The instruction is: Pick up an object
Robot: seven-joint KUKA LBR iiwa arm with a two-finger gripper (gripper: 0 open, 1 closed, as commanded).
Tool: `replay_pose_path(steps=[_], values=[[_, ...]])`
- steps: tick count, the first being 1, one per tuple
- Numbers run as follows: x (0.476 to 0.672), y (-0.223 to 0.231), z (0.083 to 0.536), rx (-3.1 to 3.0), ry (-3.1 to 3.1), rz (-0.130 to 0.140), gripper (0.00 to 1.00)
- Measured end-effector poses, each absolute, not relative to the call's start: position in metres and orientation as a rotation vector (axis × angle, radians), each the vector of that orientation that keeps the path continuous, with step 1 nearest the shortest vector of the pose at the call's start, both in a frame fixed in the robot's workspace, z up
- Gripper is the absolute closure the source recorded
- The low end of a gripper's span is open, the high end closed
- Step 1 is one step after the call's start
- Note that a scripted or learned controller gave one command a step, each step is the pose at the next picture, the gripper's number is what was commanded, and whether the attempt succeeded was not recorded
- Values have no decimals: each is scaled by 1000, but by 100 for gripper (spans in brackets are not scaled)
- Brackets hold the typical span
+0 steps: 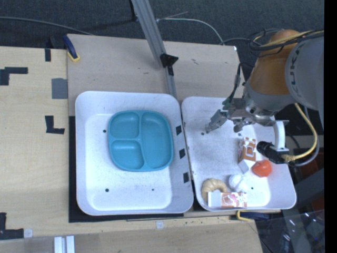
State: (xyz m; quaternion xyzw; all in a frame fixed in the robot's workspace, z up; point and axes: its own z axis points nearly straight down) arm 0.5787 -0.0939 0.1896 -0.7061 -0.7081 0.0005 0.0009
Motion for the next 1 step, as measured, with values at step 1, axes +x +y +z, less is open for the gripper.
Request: replay_pose_path(steps=[1], values=[[579,-94,190,-2218,-2224,1,0]])
